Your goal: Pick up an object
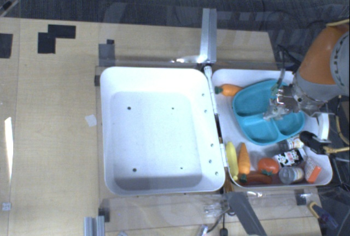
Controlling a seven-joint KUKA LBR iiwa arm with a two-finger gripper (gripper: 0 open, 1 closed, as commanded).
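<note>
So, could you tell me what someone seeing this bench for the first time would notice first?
Probably the bright blue divided dish in the right bin, with the gripper poised over its middle. Next, the cluster of small items along that bin's near edge: a yellow banana, an orange carrot and a red tomato. The left bin is a large white contrast beside it.

A: Both bins looked like smooth matt white plastic; left bin (156, 128), right bin (326, 175).

B: Blue dish (257, 112) inside the right bin read as glossy plastic. Bench (49, 120) around the bins: pale wood-look, matt. Bracket (209, 35) behind them: brushed metal.
</note>
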